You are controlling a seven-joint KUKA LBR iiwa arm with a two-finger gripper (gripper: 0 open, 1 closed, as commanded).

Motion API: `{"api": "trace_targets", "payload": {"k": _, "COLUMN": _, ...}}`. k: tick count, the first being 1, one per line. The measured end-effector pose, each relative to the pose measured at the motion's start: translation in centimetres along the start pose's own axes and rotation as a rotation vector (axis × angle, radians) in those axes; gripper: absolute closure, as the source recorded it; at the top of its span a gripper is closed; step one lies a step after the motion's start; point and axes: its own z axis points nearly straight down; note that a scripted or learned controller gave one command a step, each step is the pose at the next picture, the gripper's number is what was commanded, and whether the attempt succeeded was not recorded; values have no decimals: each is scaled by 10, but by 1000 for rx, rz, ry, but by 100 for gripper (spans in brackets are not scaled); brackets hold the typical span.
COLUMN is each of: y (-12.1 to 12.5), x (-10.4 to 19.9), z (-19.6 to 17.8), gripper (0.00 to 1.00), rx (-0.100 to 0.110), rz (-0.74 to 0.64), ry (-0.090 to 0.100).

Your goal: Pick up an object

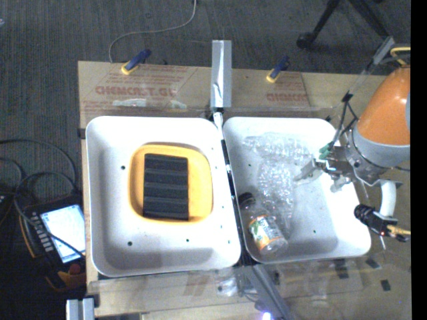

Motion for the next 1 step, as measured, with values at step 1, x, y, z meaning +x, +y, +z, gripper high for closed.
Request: {"api": "trace_targets", "payload": {"k": 1, "y": -16, "x": 2, "z": -23, "gripper": 0, "rx": -1, "rz": -3, "ry": 1}}
